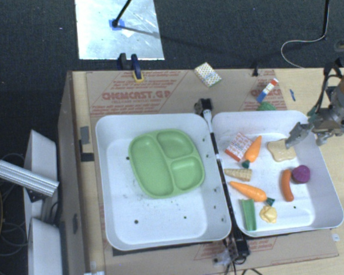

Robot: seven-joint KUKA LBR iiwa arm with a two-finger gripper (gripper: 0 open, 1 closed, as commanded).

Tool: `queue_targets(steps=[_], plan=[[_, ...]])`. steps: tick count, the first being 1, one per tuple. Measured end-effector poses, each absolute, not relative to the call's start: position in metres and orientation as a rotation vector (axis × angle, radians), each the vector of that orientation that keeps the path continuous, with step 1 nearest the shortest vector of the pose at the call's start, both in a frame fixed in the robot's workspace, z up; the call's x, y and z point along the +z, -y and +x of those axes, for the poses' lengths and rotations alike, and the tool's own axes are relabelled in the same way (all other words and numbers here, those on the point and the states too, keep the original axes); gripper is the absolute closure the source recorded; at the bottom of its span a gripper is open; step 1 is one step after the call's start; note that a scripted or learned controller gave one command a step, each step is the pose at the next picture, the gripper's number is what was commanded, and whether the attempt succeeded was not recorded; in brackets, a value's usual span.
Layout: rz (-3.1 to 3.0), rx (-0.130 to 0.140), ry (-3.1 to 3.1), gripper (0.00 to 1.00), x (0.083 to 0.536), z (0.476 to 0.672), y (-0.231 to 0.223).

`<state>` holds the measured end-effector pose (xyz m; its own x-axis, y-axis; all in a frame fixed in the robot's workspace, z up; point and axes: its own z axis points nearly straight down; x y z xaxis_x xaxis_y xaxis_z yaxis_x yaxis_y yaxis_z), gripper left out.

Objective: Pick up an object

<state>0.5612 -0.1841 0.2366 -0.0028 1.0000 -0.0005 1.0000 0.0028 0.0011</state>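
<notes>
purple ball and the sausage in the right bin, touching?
Cannot tell. In the camera view the purple ball sits hard against the upper right of the sausage, with no white bin floor visible between them, but the slant could hide a small gap.

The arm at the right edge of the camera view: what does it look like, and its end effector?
The arm shows grey metal with a patch of orange at the frame's right edge. Its wrist is a blocky grey assembly, with a dark cable looping beside it. The end effector is a slim grey metal piece, tapering towards its tip; finer detail and markings are too blurred to tell.
</notes>
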Motion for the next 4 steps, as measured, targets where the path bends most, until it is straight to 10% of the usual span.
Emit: queue_targets(steps=[1, 2, 3, 4], plan=[[2.222, -0.002, -2.224, 0.00, 0.102, 0.546, 0.193], [2.214, 0.003, -2.225, 0.00, 0.085, 0.655, 0.161], [2.207, 0.004, -2.227, 1.00, 0.096, 0.656, 0.162], [2.206, 0.003, -2.229, 0.00, 0.096, 0.656, 0.161]])
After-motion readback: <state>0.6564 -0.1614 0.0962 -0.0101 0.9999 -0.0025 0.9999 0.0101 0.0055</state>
